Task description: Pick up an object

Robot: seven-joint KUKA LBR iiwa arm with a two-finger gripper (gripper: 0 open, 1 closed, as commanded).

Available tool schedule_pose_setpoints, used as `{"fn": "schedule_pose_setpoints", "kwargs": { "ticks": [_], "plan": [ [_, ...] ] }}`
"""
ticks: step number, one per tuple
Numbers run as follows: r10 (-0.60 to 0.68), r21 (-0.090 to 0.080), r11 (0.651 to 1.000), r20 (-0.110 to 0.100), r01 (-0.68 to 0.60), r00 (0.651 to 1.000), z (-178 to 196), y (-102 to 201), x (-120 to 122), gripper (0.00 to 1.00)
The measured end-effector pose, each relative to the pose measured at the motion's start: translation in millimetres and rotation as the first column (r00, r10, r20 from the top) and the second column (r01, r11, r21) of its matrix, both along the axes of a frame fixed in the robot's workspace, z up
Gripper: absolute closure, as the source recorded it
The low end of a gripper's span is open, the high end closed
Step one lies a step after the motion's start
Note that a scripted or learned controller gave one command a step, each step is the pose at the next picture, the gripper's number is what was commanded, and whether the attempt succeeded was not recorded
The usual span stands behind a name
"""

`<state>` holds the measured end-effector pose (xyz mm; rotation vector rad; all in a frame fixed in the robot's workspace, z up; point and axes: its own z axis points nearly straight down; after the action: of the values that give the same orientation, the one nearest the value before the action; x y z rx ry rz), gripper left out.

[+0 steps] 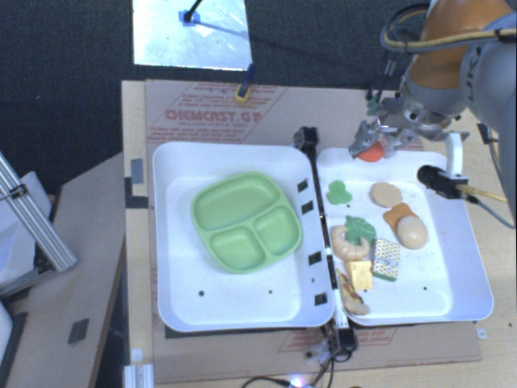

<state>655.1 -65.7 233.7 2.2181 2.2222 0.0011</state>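
1. Right bin (477, 297), near end: yellow and patterned bits, shrimp-like piece (349, 245).
2. Mid bin: orange piece (397, 214) touching a pale egg shape (412, 233).
3. Left bin (174, 297): green divided tray (245, 221).
4. Far end: arm (460, 47) reaches in from right (wrist bent down), gripper (373, 145) clamped on red object (371, 153) at the bin's far rim.

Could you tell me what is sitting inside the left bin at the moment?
The left bin holds one green divided plate, lying flat with three compartments that look bare. Whatever lies beneath the plate is covered and cannot be seen.
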Motion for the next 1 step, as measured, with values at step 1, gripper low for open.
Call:
{"fn": "schedule_pose_setpoints", "kwargs": {
  "ticks": [1],
  "plan": [
    [0.004, 0.000, 1.000, 0.000, -0.004, 1.000, -15.3, 7.3, 3.9, 1.00]
  ]
}}
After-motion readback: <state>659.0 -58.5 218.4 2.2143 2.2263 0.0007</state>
